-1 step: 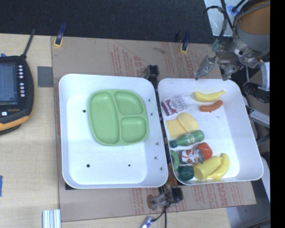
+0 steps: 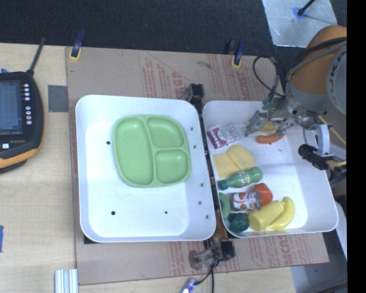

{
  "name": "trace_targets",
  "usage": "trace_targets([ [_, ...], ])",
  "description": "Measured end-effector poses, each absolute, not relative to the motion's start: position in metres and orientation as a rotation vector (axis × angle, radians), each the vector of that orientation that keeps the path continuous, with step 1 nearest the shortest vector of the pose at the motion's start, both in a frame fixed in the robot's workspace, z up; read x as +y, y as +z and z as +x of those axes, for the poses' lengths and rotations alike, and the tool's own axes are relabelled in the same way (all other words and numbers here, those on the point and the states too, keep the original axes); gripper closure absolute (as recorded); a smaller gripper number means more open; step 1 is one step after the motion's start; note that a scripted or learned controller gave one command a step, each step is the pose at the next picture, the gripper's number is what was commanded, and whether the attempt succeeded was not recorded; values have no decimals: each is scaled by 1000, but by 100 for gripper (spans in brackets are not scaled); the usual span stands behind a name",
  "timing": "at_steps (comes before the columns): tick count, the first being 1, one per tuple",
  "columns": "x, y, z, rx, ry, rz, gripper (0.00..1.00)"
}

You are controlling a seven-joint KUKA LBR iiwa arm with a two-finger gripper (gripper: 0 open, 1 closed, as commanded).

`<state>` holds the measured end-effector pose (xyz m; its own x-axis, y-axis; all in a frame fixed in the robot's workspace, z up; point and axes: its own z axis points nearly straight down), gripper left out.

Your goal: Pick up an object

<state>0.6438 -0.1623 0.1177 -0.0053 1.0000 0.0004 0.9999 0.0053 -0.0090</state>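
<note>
My gripper [image 2: 263,124] hangs low over the far part of the right bin [image 2: 314,191], with the arm coming in from the right. A small yellow piece [image 2: 266,127] shows just beneath it, and an orange sausage [image 2: 270,139] lies right in front of it. Nearer in the same bin lie a red-and-white packet [image 2: 222,135], a yellow cheese-like block [image 2: 233,160], a green bottle [image 2: 240,179], a red-capped bottle [image 2: 251,199], a yellow banana [image 2: 276,215] and a dark green item [image 2: 238,223]. I see nothing lifted off the bin floor.
The left bin [image 2: 97,194] holds a green divided plate [image 2: 151,149]. A tablet-like pendant [image 2: 9,118] sits on the bench at far left. Cables and a black fitting [image 2: 314,154] hang beside the arm at the right bin's edge.
</note>
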Motion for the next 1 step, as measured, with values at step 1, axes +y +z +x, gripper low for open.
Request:
trace_targets([
  [1,-212,93,657,-2223,1,-2216,0],
])
